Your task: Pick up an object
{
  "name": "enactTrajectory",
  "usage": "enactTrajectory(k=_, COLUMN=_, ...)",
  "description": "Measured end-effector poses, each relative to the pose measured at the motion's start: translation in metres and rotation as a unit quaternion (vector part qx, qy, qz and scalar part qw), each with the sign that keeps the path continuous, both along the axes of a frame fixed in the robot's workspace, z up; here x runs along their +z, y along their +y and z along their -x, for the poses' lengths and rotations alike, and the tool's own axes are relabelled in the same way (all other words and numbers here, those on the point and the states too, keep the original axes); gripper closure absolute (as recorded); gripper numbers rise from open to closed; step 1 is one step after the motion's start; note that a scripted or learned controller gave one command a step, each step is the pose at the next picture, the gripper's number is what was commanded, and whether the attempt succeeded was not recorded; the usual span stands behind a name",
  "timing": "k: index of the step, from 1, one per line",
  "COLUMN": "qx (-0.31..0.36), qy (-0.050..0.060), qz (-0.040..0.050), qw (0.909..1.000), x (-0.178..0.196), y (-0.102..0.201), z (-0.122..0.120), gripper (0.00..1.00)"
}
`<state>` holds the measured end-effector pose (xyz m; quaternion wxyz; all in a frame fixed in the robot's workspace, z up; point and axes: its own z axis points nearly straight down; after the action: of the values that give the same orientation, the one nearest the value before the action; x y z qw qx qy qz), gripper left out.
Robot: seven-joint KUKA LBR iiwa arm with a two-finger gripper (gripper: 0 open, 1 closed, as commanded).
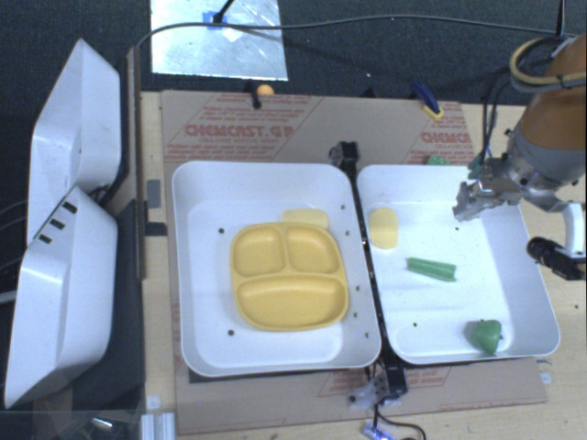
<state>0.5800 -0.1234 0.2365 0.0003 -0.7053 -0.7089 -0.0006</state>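
Read "CHEMCAST GP" in red on the brown protective sheet (303,126), upper middle of the frame, behind the bins. Repeated, partly cut off, at upper right. Fainter repeats below, too small to read.

The scene is evenly and fairly brightly lit from above, with soft light and no hard-edged shadows. The two white bins (275,177) come close to washing out, their walls losing detail. A reflective sheet (215,24) at the far left throws patchy glare. Faint, diffuse shadows sit beneath the yellow tray (289,276) and the green pieces. The picture is slightly soft and grainy, and the gripper (466,204) at the right looks a little blurred.
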Motion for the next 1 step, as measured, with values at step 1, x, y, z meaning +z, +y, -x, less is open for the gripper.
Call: enactTrajectory(k=1, qx=0.000, qy=0.000, qz=0.0001, qw=1.0000, x=-0.0128, y=0.0507, z=-0.0118, gripper=1.00)
